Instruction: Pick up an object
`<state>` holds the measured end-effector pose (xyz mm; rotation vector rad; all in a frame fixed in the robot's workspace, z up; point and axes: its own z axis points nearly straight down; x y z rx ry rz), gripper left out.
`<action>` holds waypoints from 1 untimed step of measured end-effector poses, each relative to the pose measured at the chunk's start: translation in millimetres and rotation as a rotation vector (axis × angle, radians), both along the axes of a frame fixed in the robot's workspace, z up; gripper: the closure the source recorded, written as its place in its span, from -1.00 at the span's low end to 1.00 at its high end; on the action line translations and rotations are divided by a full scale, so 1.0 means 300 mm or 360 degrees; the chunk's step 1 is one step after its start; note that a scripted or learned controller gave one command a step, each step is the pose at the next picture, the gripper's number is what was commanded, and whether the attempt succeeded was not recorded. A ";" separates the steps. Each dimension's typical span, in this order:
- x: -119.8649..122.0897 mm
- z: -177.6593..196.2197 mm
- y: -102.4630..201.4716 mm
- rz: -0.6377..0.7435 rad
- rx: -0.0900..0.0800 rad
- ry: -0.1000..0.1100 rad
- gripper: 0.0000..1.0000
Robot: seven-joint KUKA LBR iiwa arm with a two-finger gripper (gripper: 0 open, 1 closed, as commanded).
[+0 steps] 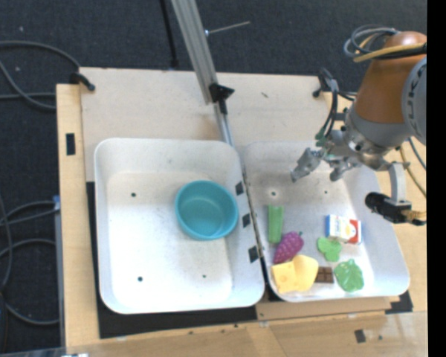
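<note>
**Sam:** Toys are what I want to grab. I see them all in the right bin (372, 199), down at its near end.

**Kim:** What is the place like?

**Sam:** A tan wooden bench (149, 103) sits on a dark floor (74, 21). Black cables (15, 80) curl on that floor. A silver metal pole (193, 36) leans in from the top. I count two white bins, side by side. The left bin (134, 274) has one blue bowl (206, 210) in it.

**Kim:** How many toys?

**Sam:** I count about seven things. One green stick-shaped toy (275, 220) lies with its long side running up and down my picture. One purple bunch of grapes (288, 247) sits just below it, tipped at a slant. One yellow piece (295, 274), one small brown piece (325, 276), two green lumps (329, 248) (348, 275), and one small box (343, 229) in white, blue and orange.

**Kim:** And the claw?

**Sam:** My claw (323, 166) hangs over the far end of the right bin, well away from the toys. Its two fingers are spread apart. I see nothing between them. The arm (383, 88) comes in from the right.
</note>
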<state>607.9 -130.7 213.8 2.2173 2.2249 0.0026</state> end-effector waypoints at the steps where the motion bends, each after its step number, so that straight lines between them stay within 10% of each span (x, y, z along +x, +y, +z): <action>1: 0.000 0.000 0.001 0.0000 0.0001 0.0000 -1.00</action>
